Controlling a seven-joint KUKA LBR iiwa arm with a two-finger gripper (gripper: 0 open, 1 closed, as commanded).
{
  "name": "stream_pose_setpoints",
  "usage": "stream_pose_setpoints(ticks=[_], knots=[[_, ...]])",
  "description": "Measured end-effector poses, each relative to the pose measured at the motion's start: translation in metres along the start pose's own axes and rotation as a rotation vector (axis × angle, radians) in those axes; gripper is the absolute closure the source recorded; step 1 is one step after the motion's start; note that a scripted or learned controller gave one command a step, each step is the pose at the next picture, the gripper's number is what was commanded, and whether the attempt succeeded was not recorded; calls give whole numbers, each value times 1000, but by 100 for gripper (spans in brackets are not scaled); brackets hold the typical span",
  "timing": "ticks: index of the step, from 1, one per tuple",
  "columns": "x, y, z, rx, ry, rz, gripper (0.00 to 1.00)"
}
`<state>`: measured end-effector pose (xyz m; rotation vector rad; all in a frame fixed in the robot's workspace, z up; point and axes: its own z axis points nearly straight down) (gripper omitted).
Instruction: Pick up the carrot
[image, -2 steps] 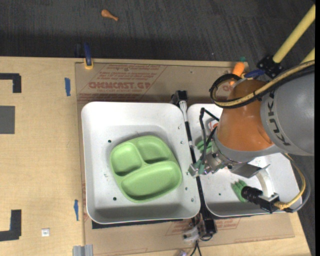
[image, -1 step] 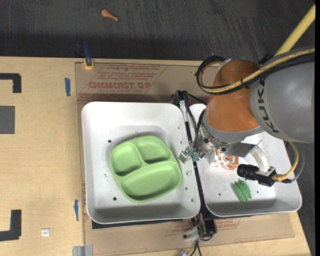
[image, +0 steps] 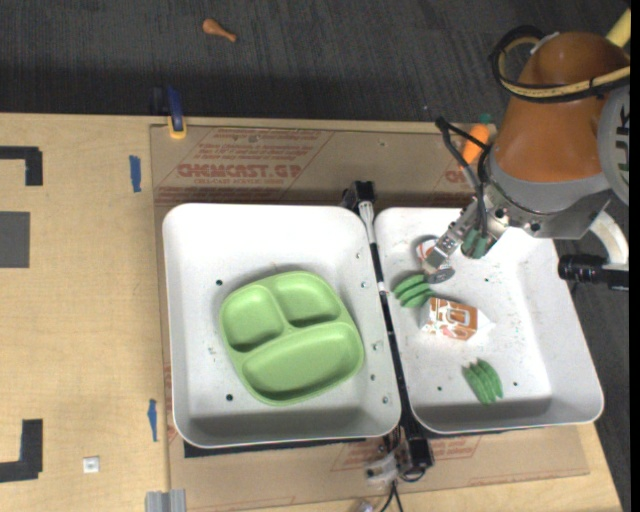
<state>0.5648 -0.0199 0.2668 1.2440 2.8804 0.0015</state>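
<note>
1. Two-finger metal gripper (image: 437, 256): low in the right shallow white bin (image: 560, 400); finger state can't tell.
2. Carrot, orange-and-white wrapped piece (image: 452, 319): lies just below gripper, apart, not held; approx. mid-bin.
3. Judgement: approach stage, positioned for descent.

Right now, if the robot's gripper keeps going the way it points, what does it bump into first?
Probably the green pea pod by the right bin's left wall; the gripper points down-left, just above it. Depth is hard to judge.

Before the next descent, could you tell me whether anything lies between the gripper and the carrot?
Nothing visible: bare bin floor separates the gripper from the carrot; a green pod lies just left of that gap.
</note>
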Motion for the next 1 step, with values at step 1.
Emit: stream_pose_setpoints(ticks=[1], knots=[[0,0,0,0,0,-1,0]])
